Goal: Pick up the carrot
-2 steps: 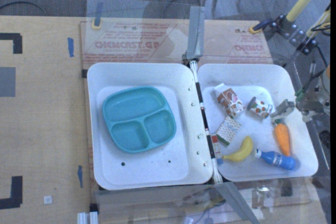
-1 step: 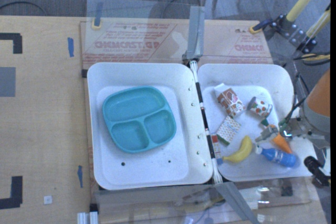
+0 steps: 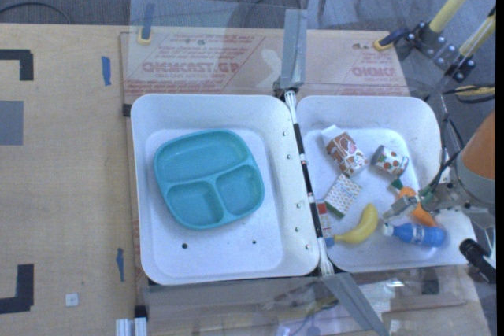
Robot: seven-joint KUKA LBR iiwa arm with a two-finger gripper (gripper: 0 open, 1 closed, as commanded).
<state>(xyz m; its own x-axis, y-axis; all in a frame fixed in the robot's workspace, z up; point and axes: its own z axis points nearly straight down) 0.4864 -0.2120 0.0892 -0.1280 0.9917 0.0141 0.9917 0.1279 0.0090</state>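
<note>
The orange carrot (image 3: pixel 407 192) lies in the right bin (image 3: pixel 425 116), near its right side, just above a blue bottle (image 3: pixel 415 234). My gripper (image 3: pixel 412 205) is down in that bin directly over the carrot, covering its middle, so orange shows on both sides of the metal. The arm with its orange band (image 3: pixel 482 157) comes in from the right edge. Whether the carrot is actually gripped is hidden.
The right bin also holds a yellow banana (image 3: pixel 359 226), a patterned packet (image 3: pixel 342 195), a brown-and-white carton (image 3: pixel 345 153) and a small printed cup (image 3: pixel 389 161). A teal divided plate (image 3: pixel 209 178) sits in the left bin (image 3: pixel 150 130). The bottle touches the carrot's lower side.
</note>
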